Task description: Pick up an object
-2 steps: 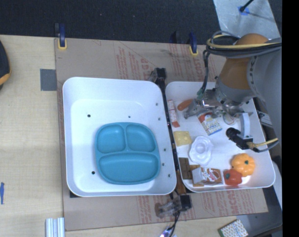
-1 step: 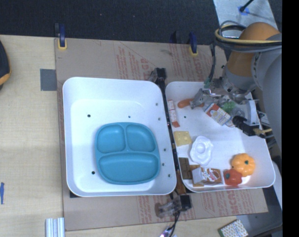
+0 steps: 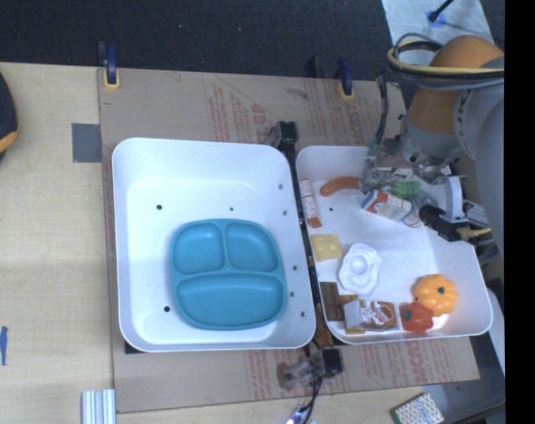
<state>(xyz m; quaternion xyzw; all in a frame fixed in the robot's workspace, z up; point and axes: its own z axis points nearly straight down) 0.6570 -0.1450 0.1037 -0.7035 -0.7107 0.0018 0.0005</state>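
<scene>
The left white bin (image 3: 144,184) was the biggest thing on the bench and served as the landmark. A blue divided plate (image 3: 228,274) with three compartments lay flat on its floor, toward the near side. Touching the left bin's right wall stood the right white bin (image 3: 466,263), which carried all the small items.

The grey arm (image 3: 444,104), with its orange band, reached over the far right corner of the right bin, well away from the left bin. Its gripper (image 3: 387,179) hung low over that corner, above a crumpled red-and-white packet (image 3: 393,207) with something green just beside it. The gripper's state could not be read, and whether it touched the packet was unclear.

Farthest from the left bin, near the right bin's near right corner, sat an orange toy pumpkin (image 3: 435,293), touching a red tomato-like piece (image 3: 416,317). A white fried egg toy (image 3: 359,268) lay midway across the right bin. A tan square slice (image 3: 326,247) rested just beside the left bin's wall, and a toy sausage (image 3: 340,185) lay beyond it. A small printed packet (image 3: 373,314) lay against the near wall.
</scene>
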